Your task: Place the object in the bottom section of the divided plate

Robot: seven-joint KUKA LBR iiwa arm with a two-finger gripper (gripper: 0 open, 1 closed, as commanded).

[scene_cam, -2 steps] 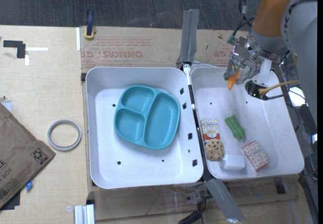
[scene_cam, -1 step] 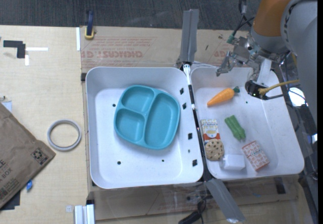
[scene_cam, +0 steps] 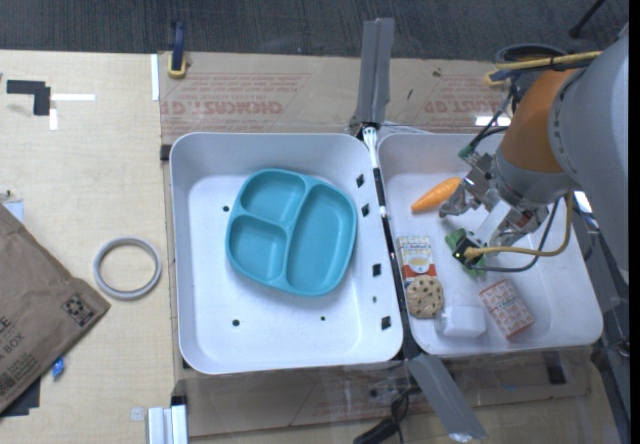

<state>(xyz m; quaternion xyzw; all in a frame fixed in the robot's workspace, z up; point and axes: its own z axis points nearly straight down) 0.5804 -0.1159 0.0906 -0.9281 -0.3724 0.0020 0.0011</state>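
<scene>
Over the right bin (scene_cam: 575, 284), the gripper (scene_cam: 463, 200) is seen just beside an orange carrot (scene_cam: 437, 195) that lies on the bin floor; whether the gripper is parted or closed cannot be told. The teal divided plate (scene_cam: 292, 231) is set in the left bin (scene_cam: 205, 317).

My arm (scene_cam: 556, 137) covers the far right corner of the right bin (scene_cam: 500, 346), so I can't see what lies beneath it. The carrot's (scene_cam: 436, 195) right end is hidden behind the wrist. Just below, a green thing (scene_cam: 457, 240) is too small to name. At the bench's near left corner, the cardboard box (scene_cam: 35, 307) is cut off by the frame.
</scene>
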